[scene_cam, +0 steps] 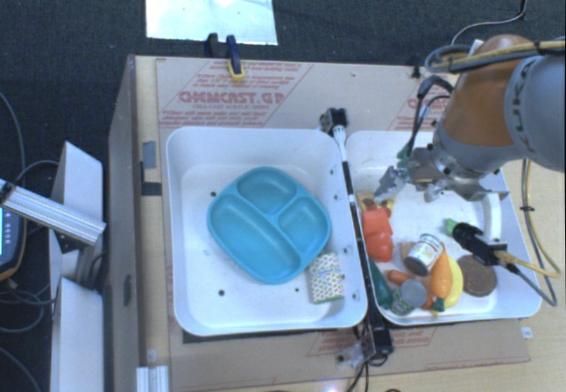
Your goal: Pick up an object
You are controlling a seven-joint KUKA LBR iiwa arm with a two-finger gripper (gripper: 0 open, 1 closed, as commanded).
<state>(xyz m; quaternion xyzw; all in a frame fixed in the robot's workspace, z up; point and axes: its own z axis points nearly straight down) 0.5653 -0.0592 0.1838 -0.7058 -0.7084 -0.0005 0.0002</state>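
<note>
Pincer (409, 180) hangs over right bin (517, 297), fingers spread apart, nothing between them, above an orange toy (378, 232). Same bin: tin can (424, 252), banana (449, 282), brown disc (478, 276). Left bin (190, 204): blue divided plate (268, 223), patterned sponge (325, 278).
</note>
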